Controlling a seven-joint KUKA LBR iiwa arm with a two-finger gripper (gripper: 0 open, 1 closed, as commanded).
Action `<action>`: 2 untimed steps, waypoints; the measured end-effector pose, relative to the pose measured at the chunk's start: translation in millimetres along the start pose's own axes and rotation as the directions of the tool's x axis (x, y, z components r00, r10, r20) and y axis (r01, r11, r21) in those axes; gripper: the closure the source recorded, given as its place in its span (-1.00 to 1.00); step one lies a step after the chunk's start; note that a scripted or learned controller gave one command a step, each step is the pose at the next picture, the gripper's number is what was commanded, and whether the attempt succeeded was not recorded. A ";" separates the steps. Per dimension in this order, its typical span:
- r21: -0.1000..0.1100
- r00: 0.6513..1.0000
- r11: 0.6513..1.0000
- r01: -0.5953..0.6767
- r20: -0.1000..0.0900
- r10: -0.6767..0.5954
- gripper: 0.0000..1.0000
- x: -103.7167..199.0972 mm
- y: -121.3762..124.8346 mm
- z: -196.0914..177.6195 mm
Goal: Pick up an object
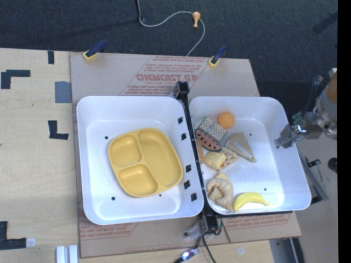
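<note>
The right bin (274, 169) holds a heap of toy food: an orange ball (225, 119), a watermelon slice (208, 140), a grey wedge (241, 146), a tan pastry piece (215, 160), a croissant (220, 190) and a yellow banana (249, 200). My gripper (286, 137) hangs at the right rim of this bin, to the right of the grey wedge and apart from all the pieces. Nothing shows between its fingers.
A yellow divided plate (145, 161) lies in the left bin (93, 119). A black divider clip strip (189, 147) runs between the bins. Cardboard (164, 75) with two clamps lies under them, and a cable (170, 18) crosses the dark floor behind.
</note>
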State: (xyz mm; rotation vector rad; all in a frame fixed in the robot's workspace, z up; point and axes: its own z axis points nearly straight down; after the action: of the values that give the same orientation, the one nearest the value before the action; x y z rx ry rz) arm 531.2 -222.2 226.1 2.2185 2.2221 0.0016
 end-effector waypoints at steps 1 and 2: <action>0.004 1.000 1.000 0.004 -0.002 -0.004 1.00 56.8 3.1 10.7; 0.005 1.000 1.000 0.004 -0.002 -0.004 1.00 109.8 6.3 18.9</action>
State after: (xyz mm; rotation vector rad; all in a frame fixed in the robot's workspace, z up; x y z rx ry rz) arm 537.4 -112.4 207.2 2.2171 2.2302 -0.0016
